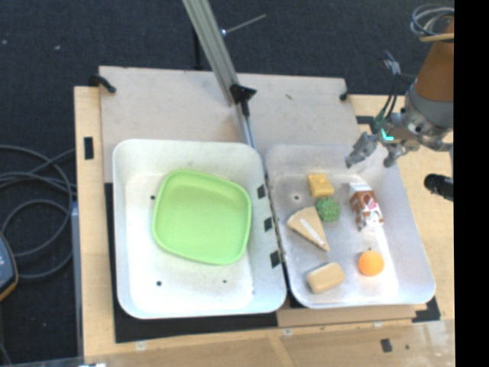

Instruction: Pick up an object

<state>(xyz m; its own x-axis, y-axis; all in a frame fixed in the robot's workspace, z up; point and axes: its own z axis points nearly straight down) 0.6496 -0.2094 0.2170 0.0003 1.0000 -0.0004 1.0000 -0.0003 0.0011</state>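
Two white bins sit side by side on the surface (321, 109): the left bin (134, 281) holds a big green plate (202, 217), and the right bin (405, 281) holds the small things I could pick. Going down in size there: a pale wedge (308, 228), a red and white packet (366, 208), a tan block (325, 277), a yellow cube (321, 184), an orange ball (370, 263) and a little green lump (328, 210). My gripper (376, 150) hangs over the right bin's far edge, its fingers spread apart with nothing between them. I judge I am in the approach step, nothing chosen yet. The packet lies nearest, just beside my fingers, so the next move calls for lining up over it, dropping straight down and closing across its narrow width without nudging the yellow cube.
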